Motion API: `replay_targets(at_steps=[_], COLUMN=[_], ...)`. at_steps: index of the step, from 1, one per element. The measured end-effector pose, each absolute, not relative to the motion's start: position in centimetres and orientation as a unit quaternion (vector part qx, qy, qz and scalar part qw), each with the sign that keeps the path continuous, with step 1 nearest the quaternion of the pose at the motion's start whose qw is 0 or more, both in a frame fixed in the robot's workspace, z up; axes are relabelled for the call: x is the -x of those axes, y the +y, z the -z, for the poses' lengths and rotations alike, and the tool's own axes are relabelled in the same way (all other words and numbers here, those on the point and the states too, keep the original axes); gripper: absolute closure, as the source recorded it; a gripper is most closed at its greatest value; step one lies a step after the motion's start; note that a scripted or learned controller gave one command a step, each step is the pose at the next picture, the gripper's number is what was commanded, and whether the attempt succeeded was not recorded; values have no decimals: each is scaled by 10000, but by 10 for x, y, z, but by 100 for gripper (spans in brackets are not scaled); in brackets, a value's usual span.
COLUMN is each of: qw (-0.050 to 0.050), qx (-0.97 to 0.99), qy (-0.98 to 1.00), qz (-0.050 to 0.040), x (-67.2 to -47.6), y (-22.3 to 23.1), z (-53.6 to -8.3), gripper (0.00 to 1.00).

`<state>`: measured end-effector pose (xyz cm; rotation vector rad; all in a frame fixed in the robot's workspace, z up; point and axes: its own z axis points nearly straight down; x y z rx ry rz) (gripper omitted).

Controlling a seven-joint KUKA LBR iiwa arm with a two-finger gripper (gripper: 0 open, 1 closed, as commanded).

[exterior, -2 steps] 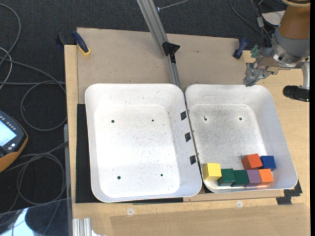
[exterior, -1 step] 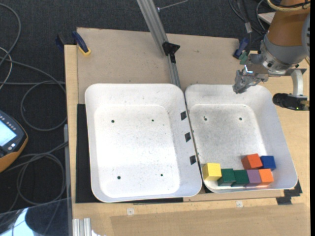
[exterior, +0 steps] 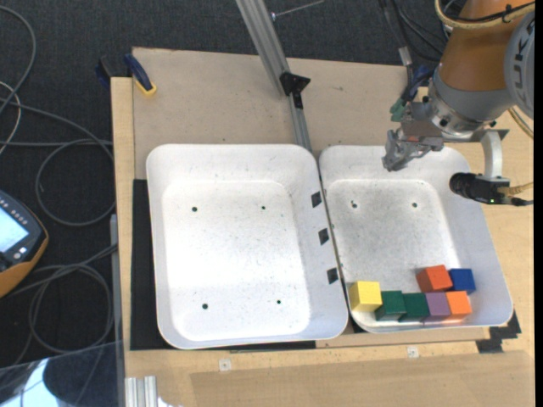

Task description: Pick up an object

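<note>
- The gripper [exterior: 395, 161] hangs over the far edge of the right bin [exterior: 479, 227], at about 1 o'clock from the middle of the bench.
- Its fingers point down toward the bin's rim; from here I cannot tell whether they are spread or pressed together, and I see nothing between them.
- The arm [exterior: 484, 49] comes in from 2 o'clock, orange band above a grey wrist.
- The blocks sit well apart from the gripper, bunched in the right bin's near corner, at about 5 o'clock.
- The yellow block [exterior: 366, 294] is at the cluster's 9 o'clock end, with the green block [exterior: 402, 304] touching it.
- The purple block [exterior: 437, 304] and orange block [exterior: 458, 303] follow along the near wall.
- The red block [exterior: 434, 278] and blue block [exterior: 462, 280] lie just behind them, side by side.
- The left bin [exterior: 170, 227] lies alongside, at 9 o'clock from the right one.
- A metal rail [exterior: 271, 49] slants across the bench from 12 o'clock down to the gap between the bins.
</note>
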<state>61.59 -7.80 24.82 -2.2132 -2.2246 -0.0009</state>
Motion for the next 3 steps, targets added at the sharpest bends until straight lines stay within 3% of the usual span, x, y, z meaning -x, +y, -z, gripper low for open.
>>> replay_targets(at_steps=[2, 3], qw=[23, 26], qx=[7047, 7045], qy=[-7095, -7097], qz=[2, -7], x=[-567, -549], y=[24, 79], z=[-260, -245], gripper=[100, 100])
